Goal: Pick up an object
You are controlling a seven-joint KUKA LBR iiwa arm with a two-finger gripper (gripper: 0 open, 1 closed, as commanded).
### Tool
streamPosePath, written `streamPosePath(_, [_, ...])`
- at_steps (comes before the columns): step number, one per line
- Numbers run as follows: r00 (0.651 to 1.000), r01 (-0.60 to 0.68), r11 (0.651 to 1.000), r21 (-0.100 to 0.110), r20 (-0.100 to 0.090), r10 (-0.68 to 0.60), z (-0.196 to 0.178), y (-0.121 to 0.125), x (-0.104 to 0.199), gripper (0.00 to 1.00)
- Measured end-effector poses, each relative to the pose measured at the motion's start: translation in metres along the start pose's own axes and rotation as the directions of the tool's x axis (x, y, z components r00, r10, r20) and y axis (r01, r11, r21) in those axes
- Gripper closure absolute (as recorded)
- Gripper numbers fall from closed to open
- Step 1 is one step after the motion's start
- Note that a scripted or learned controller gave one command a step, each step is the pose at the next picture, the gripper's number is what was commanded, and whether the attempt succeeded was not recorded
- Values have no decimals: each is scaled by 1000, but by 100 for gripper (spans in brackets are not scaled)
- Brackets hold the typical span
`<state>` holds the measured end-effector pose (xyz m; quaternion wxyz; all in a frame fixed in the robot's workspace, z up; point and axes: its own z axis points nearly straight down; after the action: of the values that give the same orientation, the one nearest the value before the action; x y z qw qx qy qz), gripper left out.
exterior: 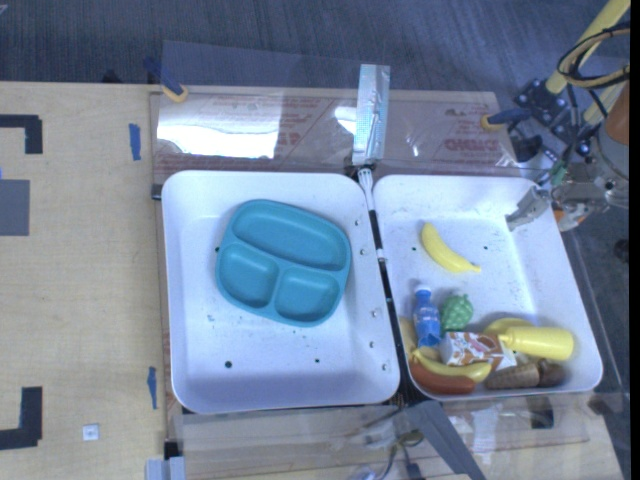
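Claw part-hidden, bottle label unreadable

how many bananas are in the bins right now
2, both in the right bin: a lone banana near its middle, and a second banana in the pile along the front edge. More could be buried underneath.

The arm is cut off at the right edge.

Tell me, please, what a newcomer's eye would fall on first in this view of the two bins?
The blue divided plate stands out first, lying alone in the middle of the left bin. Next comes the heap in the right bin's near corner, with a yellow bottle on top, and a yellow banana lying apart from it. The end effector hangs over that bin's far right edge.
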<state>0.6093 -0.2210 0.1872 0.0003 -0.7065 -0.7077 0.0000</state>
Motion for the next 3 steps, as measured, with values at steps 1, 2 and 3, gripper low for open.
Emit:
streamPosePath(1, [998,-66,998,2,0,66,22,-42,21,0])
streamPosePath(2, [998,-67,998,4,-4,67,78,19,122,0])
streamPosePath(3, [997,-74,997,-6,1,74,63,21,116,100])
